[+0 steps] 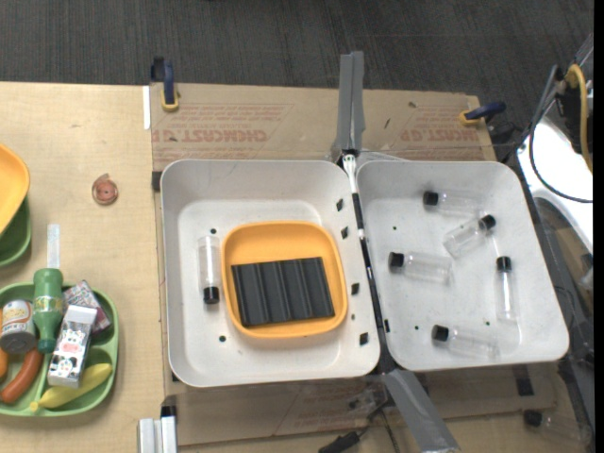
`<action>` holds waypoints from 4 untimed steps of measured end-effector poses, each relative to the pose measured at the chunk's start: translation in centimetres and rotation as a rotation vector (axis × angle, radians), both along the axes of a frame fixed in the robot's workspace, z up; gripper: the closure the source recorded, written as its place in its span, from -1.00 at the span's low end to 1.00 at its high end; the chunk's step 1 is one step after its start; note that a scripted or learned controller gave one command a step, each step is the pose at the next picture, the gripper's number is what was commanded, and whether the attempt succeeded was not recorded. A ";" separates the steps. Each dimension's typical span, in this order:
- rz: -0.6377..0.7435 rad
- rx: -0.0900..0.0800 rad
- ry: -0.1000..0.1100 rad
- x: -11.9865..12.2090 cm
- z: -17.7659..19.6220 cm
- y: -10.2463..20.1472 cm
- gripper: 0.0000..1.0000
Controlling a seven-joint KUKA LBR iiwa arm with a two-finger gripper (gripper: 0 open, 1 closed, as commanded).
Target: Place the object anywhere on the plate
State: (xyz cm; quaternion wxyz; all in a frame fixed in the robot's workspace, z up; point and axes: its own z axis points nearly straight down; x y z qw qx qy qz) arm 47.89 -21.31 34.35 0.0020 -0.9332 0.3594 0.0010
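Vials (420,267) lie loose in the right bin (528,343); round and clear, they may roll or slip. Gripper state: cannot tell. Plate (283,237) sits in the left bin (179,357).

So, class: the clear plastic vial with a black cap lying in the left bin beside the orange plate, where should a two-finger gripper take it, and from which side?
Grip the clear plastic vial at mid-body, coming straight down from above, fingers closing across its width. It lies flat, its black cap toward the camera, close beside the orange plate, so that finger has little room.
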 end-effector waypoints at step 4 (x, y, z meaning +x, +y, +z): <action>0.537 0.003 -0.008 0.7 5.7 -0.8 -1.00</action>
